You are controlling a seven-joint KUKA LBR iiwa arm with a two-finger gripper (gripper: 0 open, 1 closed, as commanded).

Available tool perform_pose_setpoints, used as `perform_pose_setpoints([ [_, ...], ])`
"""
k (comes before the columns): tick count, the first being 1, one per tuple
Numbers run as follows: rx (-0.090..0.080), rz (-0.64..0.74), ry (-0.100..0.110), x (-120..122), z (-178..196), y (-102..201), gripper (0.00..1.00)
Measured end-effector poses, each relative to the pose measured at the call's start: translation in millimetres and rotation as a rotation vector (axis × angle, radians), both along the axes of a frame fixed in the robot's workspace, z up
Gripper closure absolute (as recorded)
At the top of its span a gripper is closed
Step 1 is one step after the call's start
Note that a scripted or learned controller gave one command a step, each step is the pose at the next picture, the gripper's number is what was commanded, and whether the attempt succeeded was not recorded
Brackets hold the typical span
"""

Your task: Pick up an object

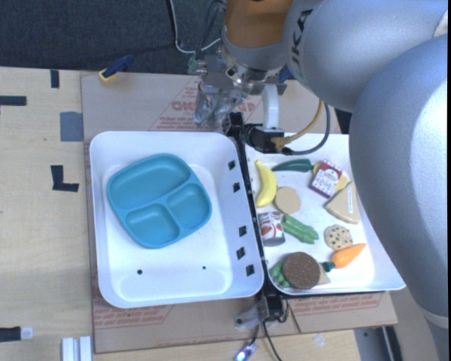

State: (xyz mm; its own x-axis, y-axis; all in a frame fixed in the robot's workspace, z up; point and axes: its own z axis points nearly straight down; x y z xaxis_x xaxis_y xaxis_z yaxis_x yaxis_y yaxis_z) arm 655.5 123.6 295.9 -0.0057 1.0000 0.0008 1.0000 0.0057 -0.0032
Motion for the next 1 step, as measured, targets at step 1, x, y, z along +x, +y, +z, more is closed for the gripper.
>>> perform_pose_setpoints([
  [1,-0.001,-0.006,0.003,-73.2,-2.8,-26.7,1.0],
])
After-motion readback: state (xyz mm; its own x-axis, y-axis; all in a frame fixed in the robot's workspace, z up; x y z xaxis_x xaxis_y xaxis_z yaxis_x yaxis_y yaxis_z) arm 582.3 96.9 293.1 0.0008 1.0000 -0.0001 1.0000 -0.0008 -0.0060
